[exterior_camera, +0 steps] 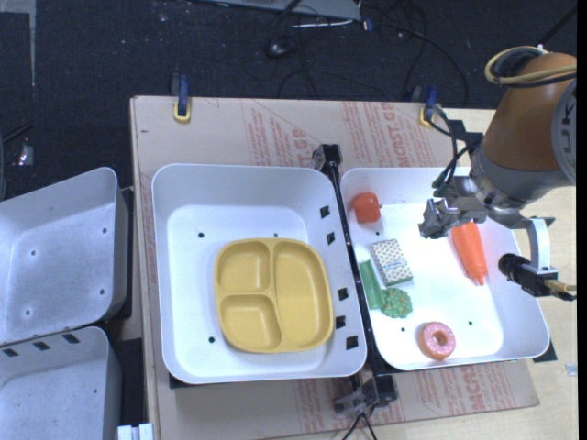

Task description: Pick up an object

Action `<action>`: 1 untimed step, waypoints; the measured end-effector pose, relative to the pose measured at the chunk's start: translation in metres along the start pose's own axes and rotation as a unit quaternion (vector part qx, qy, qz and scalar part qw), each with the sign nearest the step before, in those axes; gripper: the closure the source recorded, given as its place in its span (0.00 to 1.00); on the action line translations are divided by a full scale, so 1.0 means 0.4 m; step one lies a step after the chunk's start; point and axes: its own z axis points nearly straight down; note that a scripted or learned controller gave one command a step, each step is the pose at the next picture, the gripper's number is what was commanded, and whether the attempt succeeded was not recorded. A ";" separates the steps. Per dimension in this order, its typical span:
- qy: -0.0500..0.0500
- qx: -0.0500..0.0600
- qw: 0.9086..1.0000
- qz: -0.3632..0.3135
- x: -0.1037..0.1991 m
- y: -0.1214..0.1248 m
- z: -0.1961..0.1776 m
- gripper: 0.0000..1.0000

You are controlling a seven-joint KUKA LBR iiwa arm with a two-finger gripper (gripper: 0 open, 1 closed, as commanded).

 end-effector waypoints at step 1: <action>0.001 0.001 1.000 -0.003 0.106 0.043 -0.014 1.00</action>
